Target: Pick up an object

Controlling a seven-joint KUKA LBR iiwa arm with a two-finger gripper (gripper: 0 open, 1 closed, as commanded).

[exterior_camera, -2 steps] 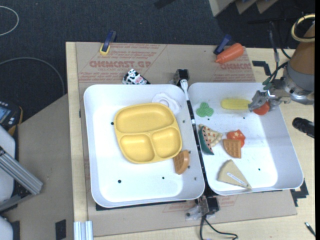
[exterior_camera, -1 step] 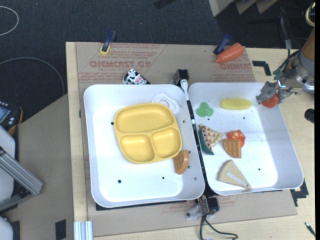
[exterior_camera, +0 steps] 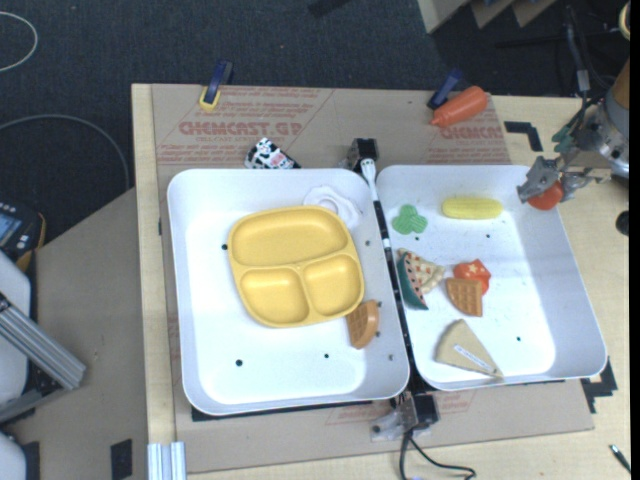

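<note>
My gripper (exterior_camera: 545, 182) hangs over the far right corner of the right bin (exterior_camera: 560, 298), shut on a small red object (exterior_camera: 547, 199) that shows between its fingertips. The grey arm runs off to the right edge. In the right bin lie a yellow oblong piece (exterior_camera: 472, 208), a green piece (exterior_camera: 408, 219), a pizza slice (exterior_camera: 418, 275), a red piece (exterior_camera: 472, 271), a brown waffle (exterior_camera: 464, 296) and a tan wedge (exterior_camera: 466, 350).
The left bin (exterior_camera: 200, 348) holds a yellow divided plate (exterior_camera: 295, 265), a brown pastry (exterior_camera: 364, 322) and a white ring (exterior_camera: 335, 204). On the bench behind the bins lie an orange carrot (exterior_camera: 460, 106), a black-and-white toy (exterior_camera: 270, 155) and a yellow clamp (exterior_camera: 212, 90).
</note>
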